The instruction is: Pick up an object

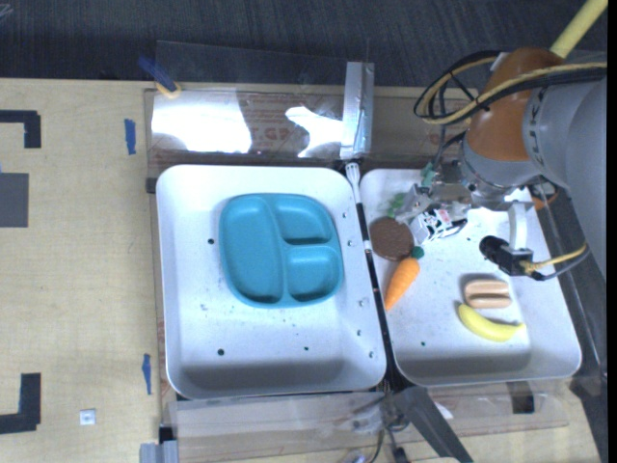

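Now the gripper hangs low at 11 o'clock in the right bin, in the approach step.
I cannot tell its grasp state. Brown disc and carrot lie near 9 o'clock, hot dog and banana near 5 o'clock. Next move probably needs centring over one object, then descending.
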Available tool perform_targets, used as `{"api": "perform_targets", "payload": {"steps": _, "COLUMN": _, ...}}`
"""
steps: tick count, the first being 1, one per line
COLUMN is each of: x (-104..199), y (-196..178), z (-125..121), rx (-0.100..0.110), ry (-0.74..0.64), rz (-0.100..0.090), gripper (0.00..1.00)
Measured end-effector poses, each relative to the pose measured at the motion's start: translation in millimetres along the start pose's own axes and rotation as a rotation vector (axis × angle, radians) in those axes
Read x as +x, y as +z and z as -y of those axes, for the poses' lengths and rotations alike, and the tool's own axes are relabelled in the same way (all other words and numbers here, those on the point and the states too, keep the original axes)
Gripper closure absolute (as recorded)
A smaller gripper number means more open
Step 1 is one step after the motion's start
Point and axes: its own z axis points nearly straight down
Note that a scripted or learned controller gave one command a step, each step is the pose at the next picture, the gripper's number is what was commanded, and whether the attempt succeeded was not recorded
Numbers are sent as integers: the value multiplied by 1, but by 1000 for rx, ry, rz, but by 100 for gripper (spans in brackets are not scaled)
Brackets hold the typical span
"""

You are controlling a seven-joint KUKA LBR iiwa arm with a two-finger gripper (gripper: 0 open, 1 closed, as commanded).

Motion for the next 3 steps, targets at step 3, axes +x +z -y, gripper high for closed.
{"api": "perform_targets", "payload": {"steps": 3, "x": -17, "y": 10, "z": -22, "rx": -10, "ry": -265, "rz": 10, "gripper": 0}}
